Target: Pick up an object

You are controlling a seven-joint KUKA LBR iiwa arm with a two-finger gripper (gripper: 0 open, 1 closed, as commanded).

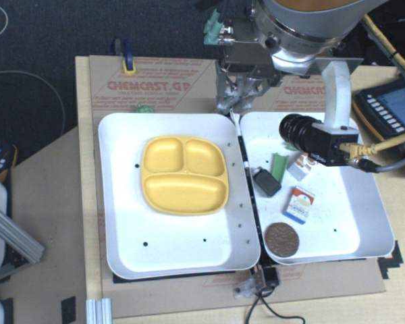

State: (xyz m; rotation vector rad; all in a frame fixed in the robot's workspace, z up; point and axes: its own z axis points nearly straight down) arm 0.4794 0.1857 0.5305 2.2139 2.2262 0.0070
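Bench (88,201) carries two shallow white bins side by side on a brown cardboard sheet (169,79) printed with red lettering. Left bin (121,248) holds one item: a yellow divided plate (185,175) with three compartments, lying flat near the bin's middle, slightly toward the far side.

Right bin (351,235) holds the small objects. Green block (280,165) sits upright-ish near the far middle. Dark grey flat piece (266,181) lies just beside it, toward the near left, close to the divider between bins. Small white box (298,169) lies right of the green block. Small carton (299,204), red, white and blue, lies nearer the camera, apart from the others. Brown round disc (282,239) rests at the near left corner, against the bin rim.

Arm (310,5) enters from upper right, orange band visible at top. Pincer (235,100) hangs over the far edge of the bins, at the seam between them, above the cardboard. Whether it is wide or narrow: cannot tell; nothing is visibly held in it. Black cylindrical unit (310,137) on a white bracket projects over the far part of the right bin.

Blue and yellow clamp (127,58) grips the far edge of the cardboard.
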